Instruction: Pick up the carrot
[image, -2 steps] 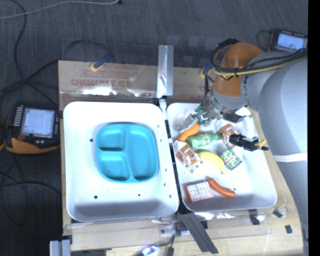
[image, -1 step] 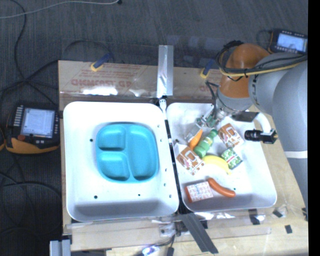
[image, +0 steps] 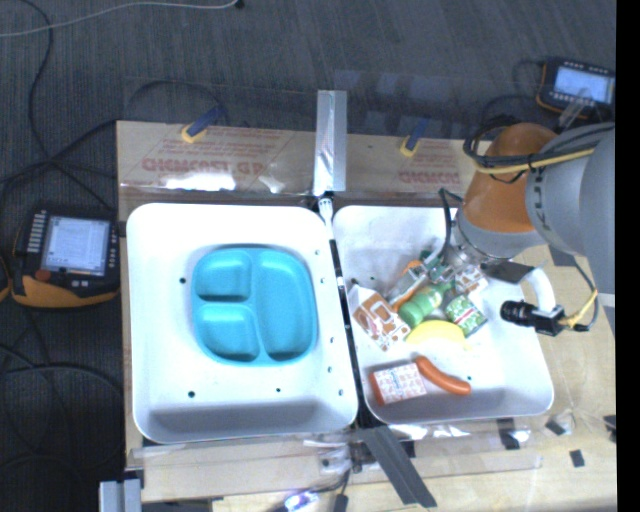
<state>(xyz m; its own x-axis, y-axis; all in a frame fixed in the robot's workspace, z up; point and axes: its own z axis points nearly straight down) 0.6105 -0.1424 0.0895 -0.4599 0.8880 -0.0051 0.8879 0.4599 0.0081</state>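
Dark carpet floor (image: 80, 80) around a wooden bench (image: 240, 160)

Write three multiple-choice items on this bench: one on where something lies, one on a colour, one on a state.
1. Where does the carrot lie?
A. Right bin
B. Left bin
C. On the floor

2. What colour is the tray in the left bin?
A. Red
B. Blue
C. Yellow

3. How does the carrot rest?
A. Lifted by the arm
B. Standing upright
C. Lying flat, apart from the pincer

Answers: 1 A, it sits near the front of the right bin; 2 B, the divided tray is bright blue; 3 C, the pincer is farther back, over other items.
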